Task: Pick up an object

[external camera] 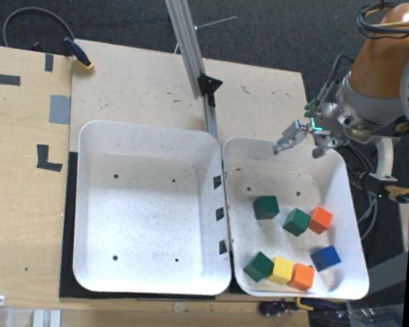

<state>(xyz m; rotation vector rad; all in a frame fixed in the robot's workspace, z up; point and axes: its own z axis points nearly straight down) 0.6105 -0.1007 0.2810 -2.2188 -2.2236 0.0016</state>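
My gripper (303, 143) hangs above the far edge of the right bin (351, 209), its two fingers spread apart with nothing between them. Below it in that bin lie several small cubes: a dark green one (266, 207), a green one (297, 222) touching an orange one (321, 219), and a blue one (325, 258). Along the near wall sits a row of a green cube (258, 266), a yellow cube (281, 269) and an orange cube (301, 276). All the cubes lie well short of the gripper.
The left bin (87, 184) stands beside the right one, sharing a middle wall. A slanted metal rail (190, 46) runs down to the bins' far junction. A black cable with a blue-yellow clip (78, 52) lies at the far left of the bench.
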